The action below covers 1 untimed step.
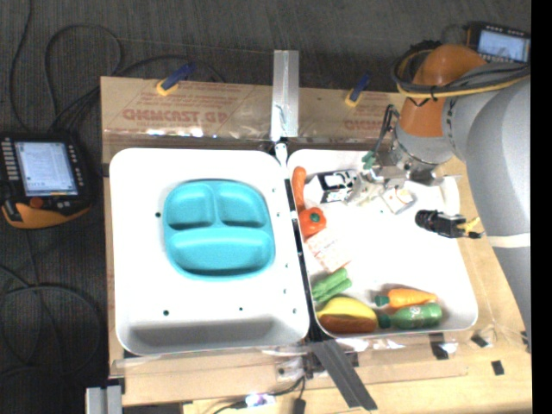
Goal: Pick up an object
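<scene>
One gripper [373, 184] over right bin [457, 270]; fingers' spread unclear, hold undeterminable.

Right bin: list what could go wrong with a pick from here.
1. The toy food sits crowded in the right bin: the orange carrot, green vegetable and yellow-red fruit touch, so a grasp could nudge or catch a neighbour.
2. The tomato lies against the bin's left wall, which may block one finger.
3. The hand hovers at the far end, away from that cluster.
</scene>
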Tool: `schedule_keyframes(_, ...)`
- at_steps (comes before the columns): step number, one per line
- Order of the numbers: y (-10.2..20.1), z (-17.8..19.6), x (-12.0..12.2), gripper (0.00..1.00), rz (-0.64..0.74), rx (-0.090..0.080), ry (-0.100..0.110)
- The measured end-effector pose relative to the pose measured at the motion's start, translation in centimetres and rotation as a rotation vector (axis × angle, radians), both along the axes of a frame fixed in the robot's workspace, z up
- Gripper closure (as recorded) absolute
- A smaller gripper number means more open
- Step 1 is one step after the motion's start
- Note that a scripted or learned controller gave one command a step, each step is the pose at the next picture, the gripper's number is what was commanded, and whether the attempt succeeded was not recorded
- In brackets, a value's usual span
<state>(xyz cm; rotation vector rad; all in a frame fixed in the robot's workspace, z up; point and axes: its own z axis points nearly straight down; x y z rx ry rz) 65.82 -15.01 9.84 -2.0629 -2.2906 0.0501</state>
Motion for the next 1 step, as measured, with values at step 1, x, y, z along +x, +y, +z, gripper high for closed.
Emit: schedule_keyframes(1, 8.94, 11.33, -0.37, 1.0, 0.089, -0.012, -0.067)
